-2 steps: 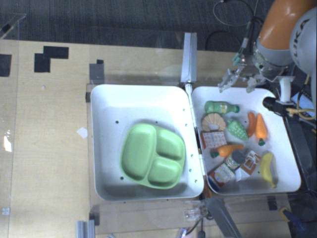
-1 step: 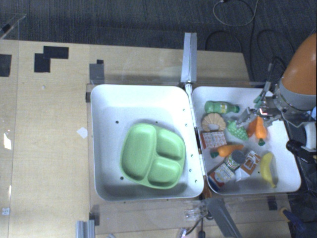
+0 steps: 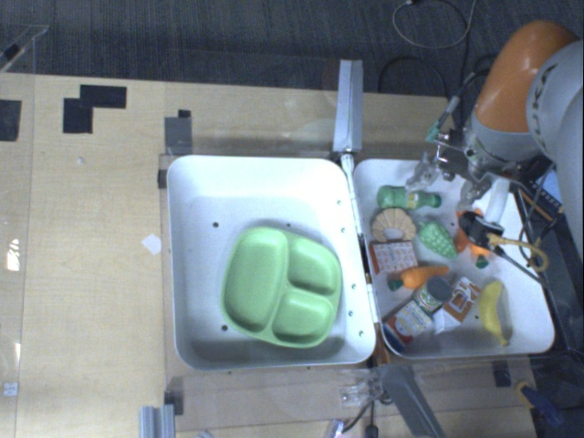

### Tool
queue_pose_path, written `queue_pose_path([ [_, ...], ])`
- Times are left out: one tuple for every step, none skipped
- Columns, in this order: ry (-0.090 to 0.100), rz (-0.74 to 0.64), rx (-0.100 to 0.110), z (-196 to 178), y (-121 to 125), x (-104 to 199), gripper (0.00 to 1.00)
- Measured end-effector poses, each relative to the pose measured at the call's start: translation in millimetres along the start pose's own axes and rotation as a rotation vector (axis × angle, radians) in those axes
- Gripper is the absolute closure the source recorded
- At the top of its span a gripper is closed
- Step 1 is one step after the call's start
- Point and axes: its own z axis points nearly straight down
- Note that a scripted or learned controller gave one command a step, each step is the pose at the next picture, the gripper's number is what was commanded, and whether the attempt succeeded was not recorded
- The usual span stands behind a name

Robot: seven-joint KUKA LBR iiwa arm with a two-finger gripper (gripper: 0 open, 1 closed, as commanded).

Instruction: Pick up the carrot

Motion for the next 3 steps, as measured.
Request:
queue_pose_path([
  [-0.001, 0.083, 0.001, 47.9, -45.4, -66.8, 0.00],
  [0.004, 0.102, -0.001, 97.9, -38.1, -101.0, 0.00],
  [0.004, 0.101, -0.004, 87.2, -36.9, -100.5, 1.00],
])
